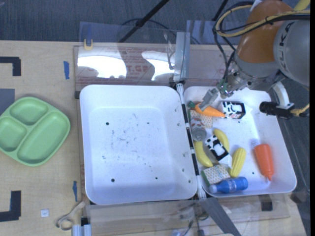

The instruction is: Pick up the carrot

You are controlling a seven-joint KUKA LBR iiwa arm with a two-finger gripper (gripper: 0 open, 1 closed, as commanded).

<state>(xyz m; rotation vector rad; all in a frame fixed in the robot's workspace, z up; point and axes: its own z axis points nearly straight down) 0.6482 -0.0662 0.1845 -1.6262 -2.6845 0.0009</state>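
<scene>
I see the gripper (pixel 209 98) low over the carrot (pixel 208 111) in the right bin (pixel 285 178), placed to grasp; I cannot tell its state.

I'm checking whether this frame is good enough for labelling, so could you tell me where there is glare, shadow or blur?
Camera view: strong glare on the clear panel behind the left bin; the right bin is washed out bright beside the gripper; the arm looks soft; the carrot reads sharp enough.
</scene>
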